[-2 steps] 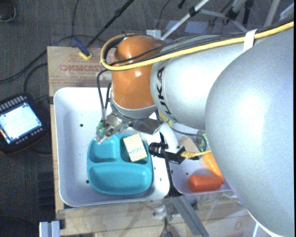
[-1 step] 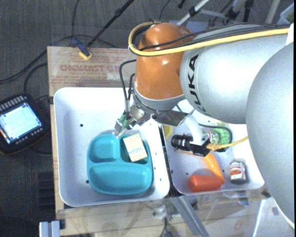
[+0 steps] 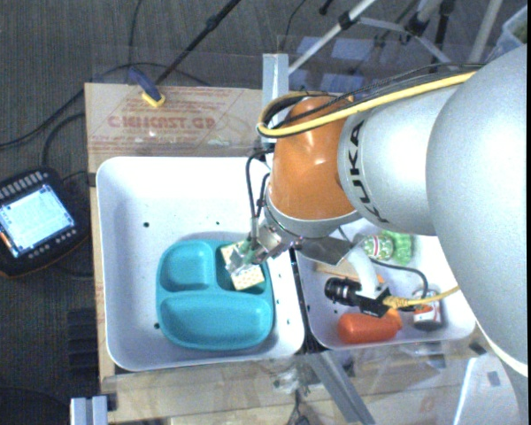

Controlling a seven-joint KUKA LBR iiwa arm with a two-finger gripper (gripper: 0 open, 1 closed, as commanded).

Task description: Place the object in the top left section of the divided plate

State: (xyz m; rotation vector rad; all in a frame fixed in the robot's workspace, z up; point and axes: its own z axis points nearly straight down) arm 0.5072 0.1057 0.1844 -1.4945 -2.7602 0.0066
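Item: small object (image 3: 243,275), green-and-cream, apparently light and rigid; sits directly under gripper (image 3: 246,257), over teal divided plate (image 3: 214,321). Grip state: cannot tell. Take by its narrow sides.

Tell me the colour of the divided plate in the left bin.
Teal blue; the divided plate shows in the camera view.

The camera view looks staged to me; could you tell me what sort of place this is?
Probably a robotics lab: a KUKA arm reaches over two white bins, a teach pendant lies on the floor, and tripod legs stand behind.
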